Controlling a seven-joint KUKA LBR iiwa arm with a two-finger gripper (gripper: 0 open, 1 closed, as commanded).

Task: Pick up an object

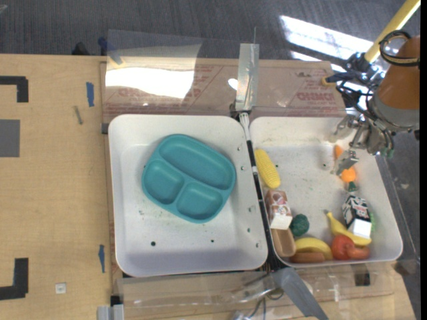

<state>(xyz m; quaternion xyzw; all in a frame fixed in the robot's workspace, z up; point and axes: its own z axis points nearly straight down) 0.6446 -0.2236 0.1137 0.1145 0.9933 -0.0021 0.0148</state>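
Camera view: two white bins are set side by side on the surface [47, 179]. The left bin [127, 245] carries a teal divided plate [189, 177], laid flat near its middle. The right bin [313, 145] carries the pickable things, gathered mostly along its near and inner sides: a yellow corn cob [267, 168] against the dividing wall, a small printed carton [277, 205] just below it, a dark green piece [299, 225], a banana [341, 229], a red tomato-like piece [343, 247] and a black-and-white carton [357, 213].

The hand [363, 139] is seen at the far right corner of the right bin, below the orange band, and is probably placed there to reach a small orange piece [347, 175] lying just beneath and beside it. Nothing can be made out between the fingers, and whether they are spread or closed cannot be told at this scale. The pick is judged not yet done: every object is seen resting on the bin floor.
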